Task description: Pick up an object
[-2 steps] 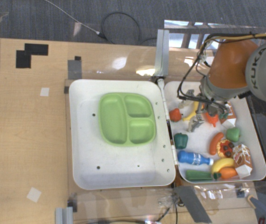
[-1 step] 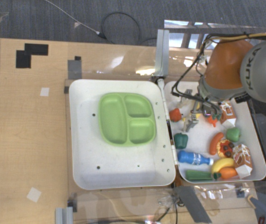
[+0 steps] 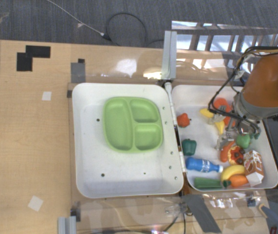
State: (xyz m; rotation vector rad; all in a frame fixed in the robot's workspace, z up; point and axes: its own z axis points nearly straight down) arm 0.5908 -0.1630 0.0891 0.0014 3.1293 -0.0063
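Note:
My gripper [image 3: 228, 136] hangs low over the right bin [image 3: 196, 97], under the grey wrist and orange band. It is just above an orange-red toy food piece [image 3: 232, 154] and next to a small green piece [image 3: 244, 141]. Around it lie a yellow piece [image 3: 219, 126], another yellow piece [image 3: 207, 113] and an orange piece [image 3: 221, 104]. Further left are a red pepper [image 3: 183, 120], a green pepper [image 3: 189, 146] and a blue bottle [image 3: 203, 165]. Along the front edge lie a green cucumber [image 3: 207, 183], a banana [image 3: 232, 171], an orange fruit [image 3: 239, 180] and a small carton [image 3: 253, 166].
The left bin [image 3: 90, 169] holds a green divided plate [image 3: 132, 124]. A metal divider [image 3: 176, 130] separates the bins. Cables loop around the wrist at the upper right. A metal rail [image 3: 216, 33] runs behind the right bin.

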